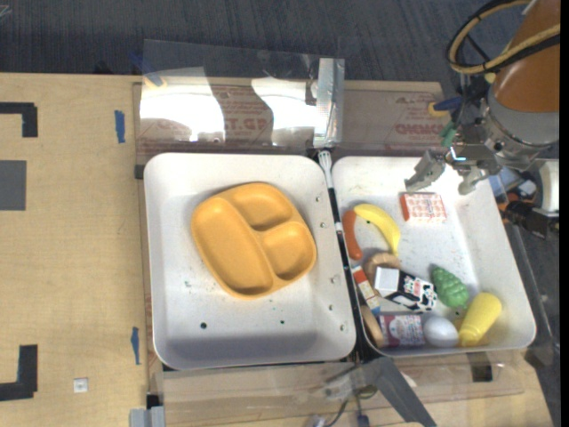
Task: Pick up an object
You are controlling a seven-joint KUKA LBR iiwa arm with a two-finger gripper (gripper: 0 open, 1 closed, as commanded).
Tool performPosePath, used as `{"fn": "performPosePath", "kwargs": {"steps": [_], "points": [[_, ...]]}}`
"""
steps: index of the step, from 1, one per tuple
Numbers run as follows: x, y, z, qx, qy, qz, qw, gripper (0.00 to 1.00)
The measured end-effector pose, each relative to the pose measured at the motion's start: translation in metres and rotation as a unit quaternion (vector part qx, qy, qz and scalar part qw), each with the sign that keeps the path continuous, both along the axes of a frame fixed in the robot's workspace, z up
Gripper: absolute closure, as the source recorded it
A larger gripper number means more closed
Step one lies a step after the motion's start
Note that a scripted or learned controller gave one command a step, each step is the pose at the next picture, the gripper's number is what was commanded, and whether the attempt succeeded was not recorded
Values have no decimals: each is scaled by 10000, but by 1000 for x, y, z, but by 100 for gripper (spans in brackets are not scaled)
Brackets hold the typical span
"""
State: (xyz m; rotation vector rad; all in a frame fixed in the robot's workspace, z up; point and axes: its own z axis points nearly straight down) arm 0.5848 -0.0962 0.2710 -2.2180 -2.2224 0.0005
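My gripper (447, 178) hangs over the far side of the right bin (511, 265), open, with nothing between its fingers (425, 174). Just below it lies a red and white packet (424, 207). A yellow banana (378, 225) lies to the left of the packet, beside an orange-red stick (353, 234). Toward the front of the bin sit a green object (449, 287), a yellow bottle-like object (480, 317), a white egg shape (440, 330), a small can (404, 329) and a black and white card (413, 294).
The left bin (169, 310) holds a yellow divided plate (255, 238). A clear plastic and cardboard wall (267, 105) stands behind both bins. The arm, with its orange band (533, 52) and cables, comes in at the upper right.
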Motion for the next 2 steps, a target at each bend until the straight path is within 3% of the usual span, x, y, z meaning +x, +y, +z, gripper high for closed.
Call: {"fn": "performPosePath", "kwargs": {"steps": [1, 2], "points": [[-17, -11, -144, -3, 47, -1361, 9907, 0], [63, 4, -107, -2, -22, -1526, 9883, 0]]}}
